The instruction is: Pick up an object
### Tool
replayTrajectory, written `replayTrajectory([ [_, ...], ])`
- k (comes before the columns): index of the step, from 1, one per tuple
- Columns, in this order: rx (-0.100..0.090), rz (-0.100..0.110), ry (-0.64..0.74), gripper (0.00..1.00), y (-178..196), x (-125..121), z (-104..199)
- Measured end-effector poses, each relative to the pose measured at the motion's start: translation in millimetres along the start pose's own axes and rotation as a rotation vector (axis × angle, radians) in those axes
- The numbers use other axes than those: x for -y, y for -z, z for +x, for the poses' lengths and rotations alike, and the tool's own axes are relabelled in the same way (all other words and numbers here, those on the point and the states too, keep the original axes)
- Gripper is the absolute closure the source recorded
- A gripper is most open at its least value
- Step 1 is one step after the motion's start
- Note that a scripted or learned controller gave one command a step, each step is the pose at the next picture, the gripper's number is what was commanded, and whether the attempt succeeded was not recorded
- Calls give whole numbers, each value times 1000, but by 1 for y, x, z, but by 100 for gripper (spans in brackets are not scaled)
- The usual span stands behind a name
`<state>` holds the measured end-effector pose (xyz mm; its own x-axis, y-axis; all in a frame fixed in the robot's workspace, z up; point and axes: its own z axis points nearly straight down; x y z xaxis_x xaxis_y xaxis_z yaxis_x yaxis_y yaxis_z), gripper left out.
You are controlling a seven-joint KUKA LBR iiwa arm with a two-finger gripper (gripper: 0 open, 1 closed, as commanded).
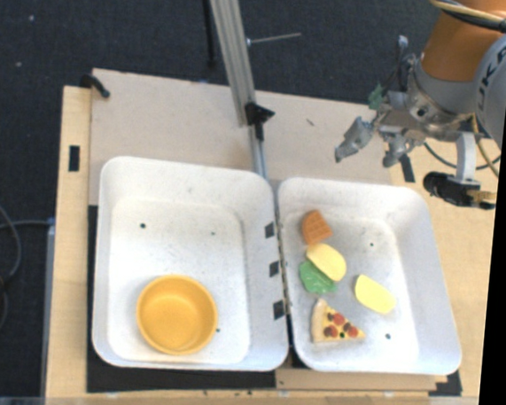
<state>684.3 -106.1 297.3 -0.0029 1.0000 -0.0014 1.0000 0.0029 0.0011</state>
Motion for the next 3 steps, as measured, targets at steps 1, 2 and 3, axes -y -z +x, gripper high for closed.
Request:
replayTrajectory([
  [1, 1, 0, 0, 0, 0, 0, 0],
  [2, 1, 4, -3, 0, -42, 2, -4],
  [3, 0, 6, -2, 0, -100, 6, 3],
])
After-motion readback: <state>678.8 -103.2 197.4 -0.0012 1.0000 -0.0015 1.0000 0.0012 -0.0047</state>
